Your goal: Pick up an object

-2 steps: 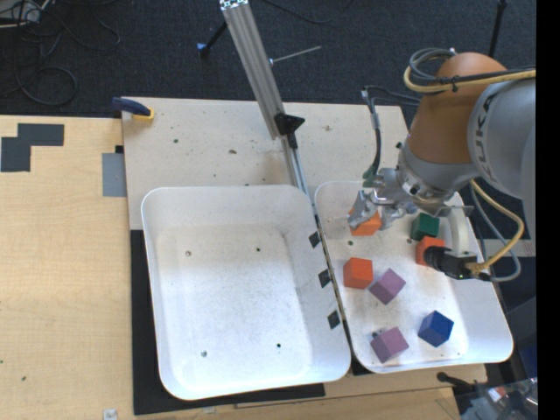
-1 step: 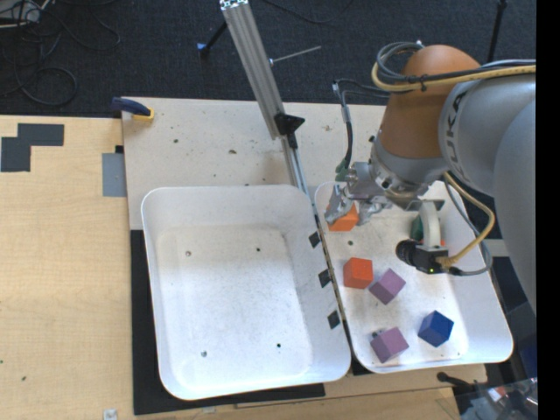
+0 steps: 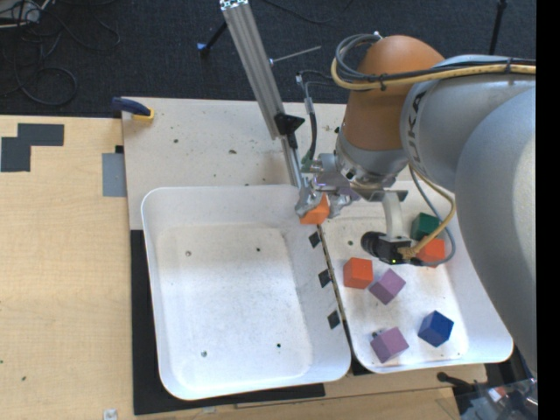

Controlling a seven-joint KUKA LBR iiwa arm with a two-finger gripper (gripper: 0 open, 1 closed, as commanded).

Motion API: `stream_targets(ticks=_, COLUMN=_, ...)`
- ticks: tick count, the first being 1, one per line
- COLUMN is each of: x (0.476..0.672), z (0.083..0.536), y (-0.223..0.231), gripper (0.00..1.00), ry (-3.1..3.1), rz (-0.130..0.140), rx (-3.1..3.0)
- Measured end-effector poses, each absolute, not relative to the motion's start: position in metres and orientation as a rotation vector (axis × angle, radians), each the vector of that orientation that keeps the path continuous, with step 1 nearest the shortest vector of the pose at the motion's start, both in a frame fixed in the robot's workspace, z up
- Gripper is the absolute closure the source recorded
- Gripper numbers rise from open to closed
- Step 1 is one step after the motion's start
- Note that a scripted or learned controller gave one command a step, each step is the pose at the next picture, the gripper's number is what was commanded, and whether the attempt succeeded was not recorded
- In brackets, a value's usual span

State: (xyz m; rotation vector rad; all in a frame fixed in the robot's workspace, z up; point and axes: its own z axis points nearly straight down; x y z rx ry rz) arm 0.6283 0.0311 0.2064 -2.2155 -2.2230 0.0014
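The end effector [image 3: 313, 205] is gripping a small orange block [image 3: 315, 210] between its fingers, hanging above the divide where the left bin [image 3: 166, 226] is meeting the right bin [image 3: 477, 322]. In the right bin an orange cube [image 3: 357, 273], two purple cubes [image 3: 387, 286] [image 3: 388, 343], a blue cube [image 3: 435, 328] and a green cube [image 3: 426, 226] are lying on the floor, well apart from the lifted block.

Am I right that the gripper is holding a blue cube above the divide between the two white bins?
Not quite: the cube between the gripper's fingers is orange, not blue. The camera view shows it above the divide; the blue cube lies in the right bin.
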Motion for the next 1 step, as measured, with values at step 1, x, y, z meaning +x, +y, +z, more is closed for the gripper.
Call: stream_targets(ticks=1, x=0.6408, z=0.2271, y=0.0781, gripper=1.00, ry=-2.223, rz=-0.001, rx=-2.216)
